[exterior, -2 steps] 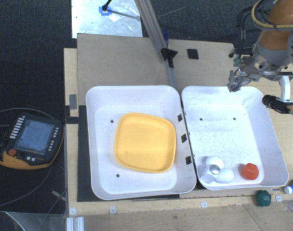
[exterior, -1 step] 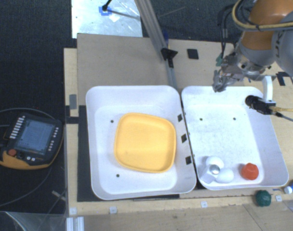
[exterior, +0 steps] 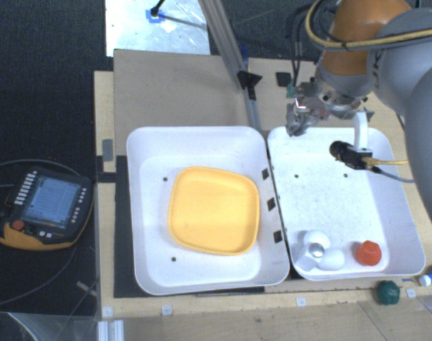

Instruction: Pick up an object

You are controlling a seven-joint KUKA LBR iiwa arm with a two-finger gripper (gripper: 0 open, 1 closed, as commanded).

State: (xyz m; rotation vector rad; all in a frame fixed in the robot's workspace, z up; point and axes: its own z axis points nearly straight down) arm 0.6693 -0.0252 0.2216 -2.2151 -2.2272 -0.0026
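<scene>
A smooth, rounded-square yellow plate [exterior: 214,209] lies in the left bin [exterior: 141,190].

The bench [exterior: 180,91] bears two white bins [exterior: 148,190] side by side.

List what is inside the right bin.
The right bin holds a red object and white objects near its front edge. Anything beneath them is covered.

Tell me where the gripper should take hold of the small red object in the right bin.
Probably from straight above, jaws closing across the red object's sides. It looks small and rounded and has free space on its right and far sides, while the white object lies close on its left.
</scene>
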